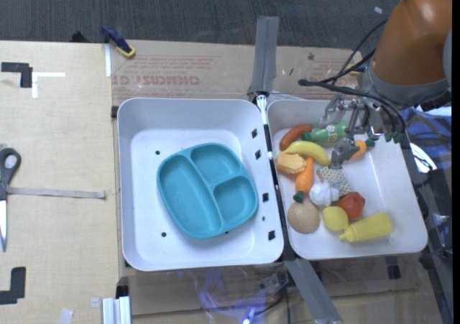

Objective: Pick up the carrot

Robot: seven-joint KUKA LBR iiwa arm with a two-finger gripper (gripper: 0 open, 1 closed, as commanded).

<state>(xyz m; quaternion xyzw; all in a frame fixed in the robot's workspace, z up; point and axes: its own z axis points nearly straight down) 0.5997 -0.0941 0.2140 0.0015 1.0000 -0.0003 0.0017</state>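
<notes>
- The carrot is seen lying in the right bin, near that bin's left side, among the other toy foods.
- It is touched by the banana at its far end and by a tan bread-like piece on its left.
- A second orange thing, longer and curved, is seen farther back in the same bin; it may be a sausage or another carrot, and this cannot be told for sure.
- The carrot has not been lifted yet. It is judged that the task is at its start, or close to it.
- The gripper is seen to the right of the carrot, low over the bin, next to a green bottle. Nothing orange is seen held between its fingers.
- Whether the jaws are spread or pressed together cannot be told, because the metal parts and cables are mixed up there.
- What is left is thought to be this: the gripper must be moved left over the carrot, closed on it, and raised.
- The carrot's long line runs from far to near, leaning a little to the left at the near end.
- The fat end is seen at the near end and the thin end at the far end, by the banana.
- The left bin holds a blue tray, which is not needed for this job.
</notes>
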